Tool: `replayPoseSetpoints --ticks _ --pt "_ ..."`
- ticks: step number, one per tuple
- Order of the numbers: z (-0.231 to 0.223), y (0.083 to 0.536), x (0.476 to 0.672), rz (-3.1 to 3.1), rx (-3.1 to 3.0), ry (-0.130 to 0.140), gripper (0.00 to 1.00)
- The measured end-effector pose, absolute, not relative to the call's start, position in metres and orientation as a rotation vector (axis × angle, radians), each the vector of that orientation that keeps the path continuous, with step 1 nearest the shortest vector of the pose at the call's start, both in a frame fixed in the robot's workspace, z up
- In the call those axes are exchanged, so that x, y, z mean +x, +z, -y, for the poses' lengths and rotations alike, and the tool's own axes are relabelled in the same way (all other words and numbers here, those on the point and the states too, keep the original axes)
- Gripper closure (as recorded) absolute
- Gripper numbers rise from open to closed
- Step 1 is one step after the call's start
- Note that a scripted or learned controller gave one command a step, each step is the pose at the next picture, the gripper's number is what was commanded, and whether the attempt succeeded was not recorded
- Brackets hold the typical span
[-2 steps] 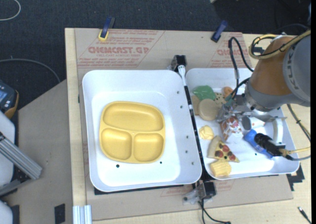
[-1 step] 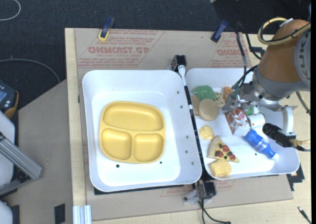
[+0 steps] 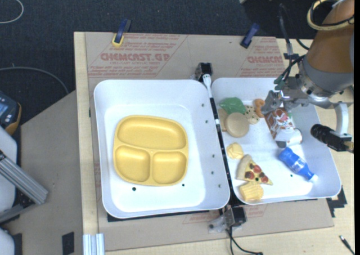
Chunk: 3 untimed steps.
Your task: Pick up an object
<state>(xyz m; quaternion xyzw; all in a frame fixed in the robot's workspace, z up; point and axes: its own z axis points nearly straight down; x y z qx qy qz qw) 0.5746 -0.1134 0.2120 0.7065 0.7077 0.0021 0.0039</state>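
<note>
**Gripper low over a crowded right bin, red-and-white packet just below it**

The gripper (image 3: 274, 103) hangs in the upper part of the right bin (image 3: 329, 183), and a red-and-white packet (image 3: 281, 126) lies at about its 5 o'clock, touching or nearly so. The packet's long axis runs roughly from 11 to 5 o'clock. Whether the gripper is spread or pressed together cannot be told from this slant, and nothing is clearly seen pinched in it.

Around it: a small orange piece (image 3: 259, 104) at 9 o'clock, a green toy (image 3: 231, 104) and a tan round toy (image 3: 237, 125) further toward 9. A blue bottle (image 3: 296, 163) lies at 5 o'clock beyond the packet. A toy pizza slice (image 3: 253, 170) and yellow pieces (image 3: 251, 192) sit toward 7, well apart. The left bin (image 3: 107, 135) holds a yellow divided plate (image 3: 151, 150).

In my judgement the packet is the nearest target; the close neighbours at 9 o'clock could crowd a descent.
</note>
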Motion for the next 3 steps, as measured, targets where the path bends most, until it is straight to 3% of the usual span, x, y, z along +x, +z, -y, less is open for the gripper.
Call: replayPoseSetpoints --ticks 1,3 --pt "0.113 0.226 0.576 -2.219 2.217 0.004 1.0" --pt "0.081 0.234 0.666 -2.221 2.214 0.006 1.0"
